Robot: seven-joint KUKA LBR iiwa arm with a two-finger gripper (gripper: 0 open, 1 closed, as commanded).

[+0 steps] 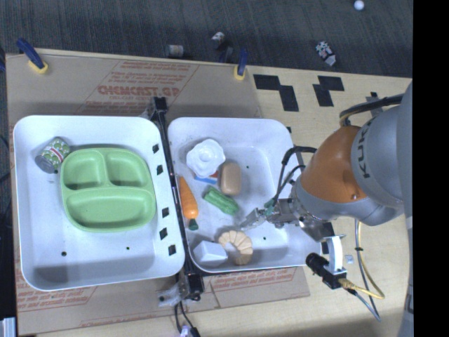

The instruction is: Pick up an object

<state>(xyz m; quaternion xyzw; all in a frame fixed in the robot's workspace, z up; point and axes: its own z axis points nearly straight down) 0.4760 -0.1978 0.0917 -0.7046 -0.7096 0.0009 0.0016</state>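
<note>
The right bin (275, 137) holds several items. A white cup-like piece (205, 158) lies at its back left, with a brown oval piece (229, 178) just right of it. A green pickle (221, 201) sits in the middle and an orange carrot (188, 198) lies along the left wall. A tan croissant (236, 246) and a small white block (210, 253) rest near the front wall. My gripper (256, 217) is low inside this bin, just right of the pickle and behind the croissant. I see nothing held in it.
The left bin (28, 258) carries a green divided plate (107, 187) and a small can (51, 153) at its back left corner. A black clip rail (167, 188) runs between the bins. The arm's orange band (335, 167) hangs over the right bin's right wall.
</note>
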